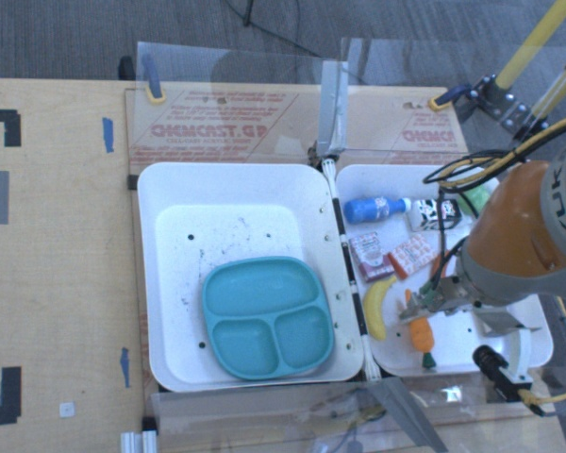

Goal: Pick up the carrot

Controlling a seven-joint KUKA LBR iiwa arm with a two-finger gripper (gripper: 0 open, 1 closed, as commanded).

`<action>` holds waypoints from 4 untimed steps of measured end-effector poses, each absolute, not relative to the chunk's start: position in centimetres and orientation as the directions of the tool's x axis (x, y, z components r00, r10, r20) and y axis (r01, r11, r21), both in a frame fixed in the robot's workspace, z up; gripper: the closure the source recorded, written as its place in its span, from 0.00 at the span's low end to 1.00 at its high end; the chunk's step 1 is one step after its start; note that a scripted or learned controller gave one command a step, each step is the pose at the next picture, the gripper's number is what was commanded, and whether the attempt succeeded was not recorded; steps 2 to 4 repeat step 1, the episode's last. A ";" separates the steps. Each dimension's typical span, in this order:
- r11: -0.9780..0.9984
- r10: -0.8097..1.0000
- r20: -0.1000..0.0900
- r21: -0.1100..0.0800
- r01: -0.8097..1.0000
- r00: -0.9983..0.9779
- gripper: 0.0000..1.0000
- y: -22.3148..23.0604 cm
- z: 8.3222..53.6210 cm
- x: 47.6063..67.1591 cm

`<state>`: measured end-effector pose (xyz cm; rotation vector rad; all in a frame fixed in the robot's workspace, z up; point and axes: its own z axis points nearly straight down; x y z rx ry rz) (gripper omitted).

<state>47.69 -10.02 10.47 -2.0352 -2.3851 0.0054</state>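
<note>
The carrot is small and orange with a green tip, and it lies near the front of the right bin. My gripper hangs directly over the carrot's upper end, very close to it. The grey wrist and orange band extend from it up to the right and hide the bin's right side. From this view I cannot tell whether the gripper touches the carrot.
A yellow banana lies just left of the carrot. Behind it are two snack packets, a blue bottle and a black-and-white item. The left bin holds a teal divided plate.
</note>
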 end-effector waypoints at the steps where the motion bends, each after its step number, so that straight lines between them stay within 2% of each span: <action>1: -0.132 0.991 -0.001 -0.006 0.991 0.132 1.00 -4.3 18.2 47.8; 4: -0.132 0.991 -0.001 -0.006 0.991 0.132 1.00 -4.3 18.2 47.8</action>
